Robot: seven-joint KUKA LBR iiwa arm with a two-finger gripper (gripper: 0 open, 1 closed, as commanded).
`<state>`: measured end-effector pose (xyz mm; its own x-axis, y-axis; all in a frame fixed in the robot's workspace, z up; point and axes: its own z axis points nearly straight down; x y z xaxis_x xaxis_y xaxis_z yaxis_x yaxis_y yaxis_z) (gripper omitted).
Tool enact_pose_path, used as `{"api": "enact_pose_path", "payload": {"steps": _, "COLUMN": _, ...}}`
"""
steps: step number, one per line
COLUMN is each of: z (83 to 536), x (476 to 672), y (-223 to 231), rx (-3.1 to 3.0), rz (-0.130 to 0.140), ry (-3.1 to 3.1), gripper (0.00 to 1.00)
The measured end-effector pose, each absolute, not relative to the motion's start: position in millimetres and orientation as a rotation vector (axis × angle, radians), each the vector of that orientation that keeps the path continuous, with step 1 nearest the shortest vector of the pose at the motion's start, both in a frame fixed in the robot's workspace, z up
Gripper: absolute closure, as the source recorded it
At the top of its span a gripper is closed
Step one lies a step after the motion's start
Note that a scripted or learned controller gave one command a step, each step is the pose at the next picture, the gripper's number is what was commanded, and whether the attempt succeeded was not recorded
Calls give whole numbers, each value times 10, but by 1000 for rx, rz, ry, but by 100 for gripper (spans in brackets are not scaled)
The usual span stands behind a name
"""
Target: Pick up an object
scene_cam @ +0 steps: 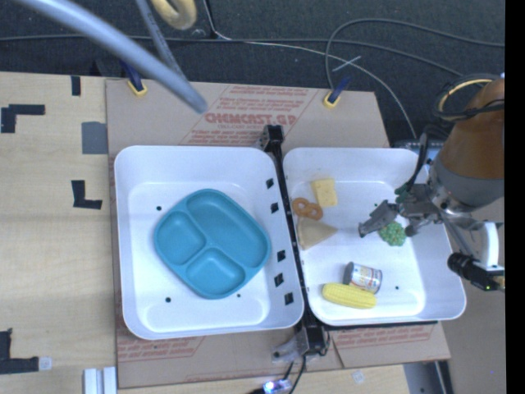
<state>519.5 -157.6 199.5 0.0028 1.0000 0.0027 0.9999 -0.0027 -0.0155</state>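
My gripper (395,222) hangs over the right side of the right bin (435,302), reaching in from the right. Its two dark fingers stand open. A small green broccoli piece (394,235) lies right below and between them; I cannot tell whether they touch it. Further left in the same bin lie a yellow cheese block (325,193), a brown pretzel (308,209) and a pale wedge (317,234). Near the bin's front sit a small silver can (363,277) and a yellow corn cob (349,295).
The left bin (139,302) holds a blue divided plate (212,242). A black divider (283,228) joins the two bins. Cables (361,56) run across the dark area behind the bench. A grey pole (107,35) crosses the top left.
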Motion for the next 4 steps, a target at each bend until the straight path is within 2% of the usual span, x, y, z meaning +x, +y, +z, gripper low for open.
{"api": "enact_pose_path", "payload": {"steps": 1, "z": 2071, "x": 5226, "y": -1570, "rx": -2219, "rz": 2, "ry": -2222, "gripper": 0}}
{"api": "enact_pose_path", "payload": {"steps": 3, "z": 919, "x": 5210, "y": -1616, "rx": -2218, "rz": 4, "ry": -2220, "gripper": 0}}
{"api": "enact_pose_path", "payload": {"steps": 4, "z": 855, "x": 5214, "y": -1617, "rx": -2221, "rz": 1, "ry": -2223, "gripper": 0}}
